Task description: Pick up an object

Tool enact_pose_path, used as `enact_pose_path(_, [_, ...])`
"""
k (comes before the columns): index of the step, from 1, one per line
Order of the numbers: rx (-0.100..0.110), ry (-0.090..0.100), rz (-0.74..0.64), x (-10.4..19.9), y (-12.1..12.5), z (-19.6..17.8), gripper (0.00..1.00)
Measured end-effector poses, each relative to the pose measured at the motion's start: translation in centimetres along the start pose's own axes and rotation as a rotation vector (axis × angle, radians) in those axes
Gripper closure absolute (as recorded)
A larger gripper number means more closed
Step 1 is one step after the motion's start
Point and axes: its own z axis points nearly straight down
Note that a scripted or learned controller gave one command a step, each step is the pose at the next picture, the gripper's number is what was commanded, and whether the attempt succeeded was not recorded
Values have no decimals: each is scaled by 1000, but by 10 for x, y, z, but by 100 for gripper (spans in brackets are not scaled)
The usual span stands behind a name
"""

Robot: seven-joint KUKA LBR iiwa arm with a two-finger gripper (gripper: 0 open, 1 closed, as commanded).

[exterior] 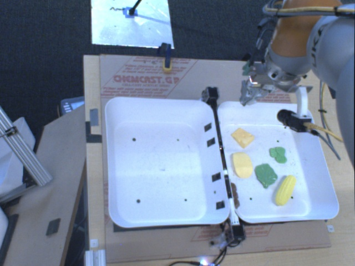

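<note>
The right bin (pixel 316 204) holds several small toy foods. A yellow wedge (pixel 242 137) lies near its far left, with a pale yellow piece (pixel 242 164) just in front of it. To the right are a small green piece (pixel 277 154), a larger green piece (pixel 265 174) and a yellow corn cob (pixel 285 189). My gripper (pixel 249 97) hangs over the far left edge of the right bin, behind the yellow wedge and apart from every object. Nothing shows in it.
The left bin (pixel 119 148) sits beside the right one, with a black hinged divider (pixel 217 148) between them. A black bracket with cables (pixel 294 121) hangs off the arm over the right bin's far side. A shiny square plate (pixel 133 15) lies behind the bench.
</note>
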Motion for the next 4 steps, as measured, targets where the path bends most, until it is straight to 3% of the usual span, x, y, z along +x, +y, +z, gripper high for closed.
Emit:
enact_pose_path(1, [-3, 2, -3, 97, 0, 3, 100])
enact_pose_path(2, [6, -1, 1, 160, 5, 116, 100])
enact_pose_path(3, [-8, 2, -1, 252, -18, 16, 100])
enact_pose_path(4, [-19, 6, 3, 275, -51, -201, 100])
